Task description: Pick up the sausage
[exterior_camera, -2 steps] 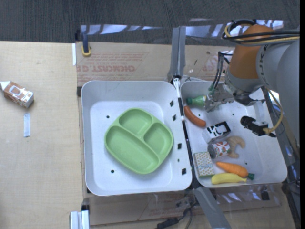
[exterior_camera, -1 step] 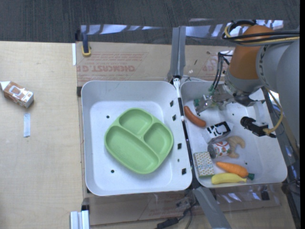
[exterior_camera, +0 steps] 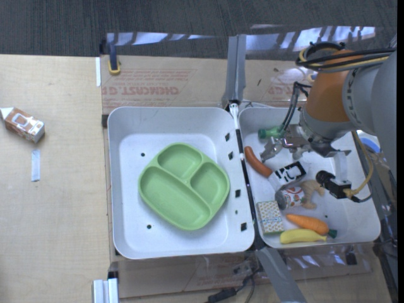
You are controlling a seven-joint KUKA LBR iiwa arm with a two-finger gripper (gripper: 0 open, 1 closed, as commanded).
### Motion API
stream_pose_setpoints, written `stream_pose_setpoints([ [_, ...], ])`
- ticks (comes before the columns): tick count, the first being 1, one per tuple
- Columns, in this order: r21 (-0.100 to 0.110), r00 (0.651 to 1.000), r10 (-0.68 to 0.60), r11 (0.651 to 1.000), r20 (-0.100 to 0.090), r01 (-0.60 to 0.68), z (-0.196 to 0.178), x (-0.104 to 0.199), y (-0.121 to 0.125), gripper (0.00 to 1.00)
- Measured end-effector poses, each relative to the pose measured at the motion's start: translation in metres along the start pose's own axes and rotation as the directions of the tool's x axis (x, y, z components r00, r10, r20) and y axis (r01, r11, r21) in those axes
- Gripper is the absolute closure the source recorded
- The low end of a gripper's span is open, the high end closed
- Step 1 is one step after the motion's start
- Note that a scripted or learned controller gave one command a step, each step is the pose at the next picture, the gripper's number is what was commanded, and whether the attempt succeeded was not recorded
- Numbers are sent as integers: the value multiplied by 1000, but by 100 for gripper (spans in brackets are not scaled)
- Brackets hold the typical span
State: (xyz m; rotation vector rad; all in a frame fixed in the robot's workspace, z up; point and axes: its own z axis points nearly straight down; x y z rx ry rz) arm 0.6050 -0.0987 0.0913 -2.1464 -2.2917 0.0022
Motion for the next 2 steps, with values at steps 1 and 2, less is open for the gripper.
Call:
stream_pose_setpoints([
  [1,0,999,-42,999,0,42,0,5,-22,0],
  [2,0,999,-38,999,1,38,-9,3,-22,100],
])
